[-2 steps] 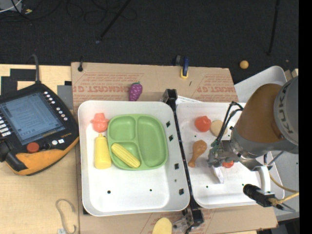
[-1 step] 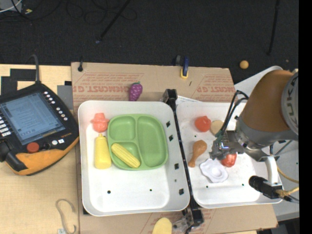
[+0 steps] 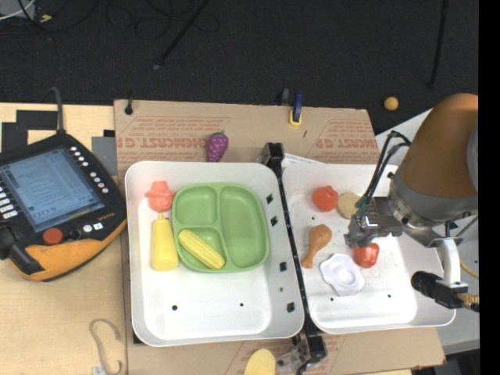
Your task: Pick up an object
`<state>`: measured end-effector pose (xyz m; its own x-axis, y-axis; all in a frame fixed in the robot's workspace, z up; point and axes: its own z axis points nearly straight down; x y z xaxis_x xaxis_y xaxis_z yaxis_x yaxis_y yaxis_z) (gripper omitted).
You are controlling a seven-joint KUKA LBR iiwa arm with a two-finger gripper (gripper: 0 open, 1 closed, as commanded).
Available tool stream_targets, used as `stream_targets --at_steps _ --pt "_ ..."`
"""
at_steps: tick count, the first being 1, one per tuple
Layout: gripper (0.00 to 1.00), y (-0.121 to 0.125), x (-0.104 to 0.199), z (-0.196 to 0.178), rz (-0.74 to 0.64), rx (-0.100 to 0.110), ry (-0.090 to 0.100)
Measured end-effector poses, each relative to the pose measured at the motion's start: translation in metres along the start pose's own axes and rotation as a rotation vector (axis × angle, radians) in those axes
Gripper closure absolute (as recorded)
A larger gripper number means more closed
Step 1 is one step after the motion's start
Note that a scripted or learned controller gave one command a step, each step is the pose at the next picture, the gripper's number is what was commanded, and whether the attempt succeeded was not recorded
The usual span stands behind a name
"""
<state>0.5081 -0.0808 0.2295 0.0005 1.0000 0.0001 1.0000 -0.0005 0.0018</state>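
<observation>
STATUS: Pick not confirmed. The gripper [image 3: 364, 239] sits low over the right bin [image 3: 391, 307], directly above a small red object [image 3: 367, 255] that looks like a pepper or strawberry. Object appears to touch or sit just under the fingertips, but whether it is between them can't be told; pincer state (released or clenched) can't be told either. Judgement: approx. at the grasp step; lift and clear are left to do.

CANDIDATE OBJECTS, right bin:
- red tomato-like piece [image 3: 325, 198], near the bin's far side
- pale round item [image 3: 348, 204], just beside the tomato
- drumstick [image 3: 315, 244], left of gripper
- white fried-egg piece [image 3: 342, 275], just below-left of gripper

Left bin [image 3: 203, 311]: 1 green 3-section plate [image 3: 234, 221] bearing a corn cob [image 3: 201, 249]; yellow bottle [image 3: 163, 243] and pink item [image 3: 159, 196] beside the plate.

ARM POSE: Arm [image 3: 437, 178] enters from view right, wrist bent down toward the bin, orange band on top, cables trailing along the wrist. Tool points roughly vertical into the bin's mid-right area.
</observation>
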Motion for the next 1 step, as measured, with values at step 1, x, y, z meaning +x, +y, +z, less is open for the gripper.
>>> stream_targets --at_steps 1 --pt "1.0 0.0032 0.0595 -0.0071 -0.005 0.003 0.002"
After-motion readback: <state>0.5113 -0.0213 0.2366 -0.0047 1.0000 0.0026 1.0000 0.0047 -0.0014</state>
